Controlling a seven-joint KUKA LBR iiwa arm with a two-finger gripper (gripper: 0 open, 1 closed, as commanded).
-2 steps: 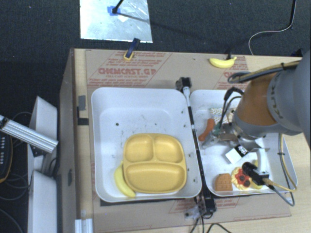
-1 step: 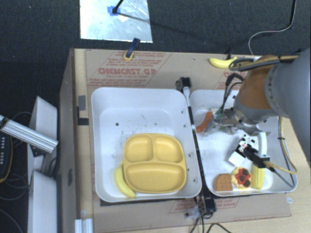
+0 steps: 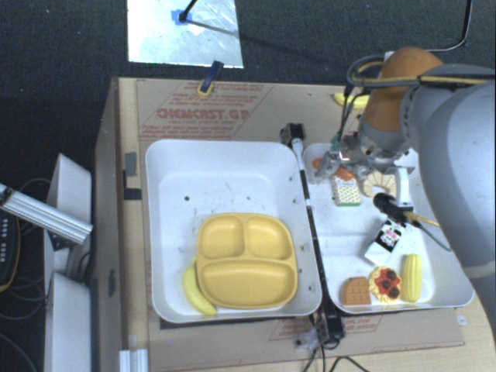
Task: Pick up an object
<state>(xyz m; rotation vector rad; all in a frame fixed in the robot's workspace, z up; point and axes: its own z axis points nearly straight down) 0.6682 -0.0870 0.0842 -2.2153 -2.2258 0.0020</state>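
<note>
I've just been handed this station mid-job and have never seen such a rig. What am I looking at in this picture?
One camera looks down at a slant on a bench with two shallow white bins. The grey arm with an orange band reaches in from the right; its end effector hangs over the right bin's far end. The left bin holds a yellow divided plastic plate and a yellow toy banana. The right bin holds small toy foods, including a yellow corn cob and a brown waffle. Nothing visibly sits in the end effector.
</note>
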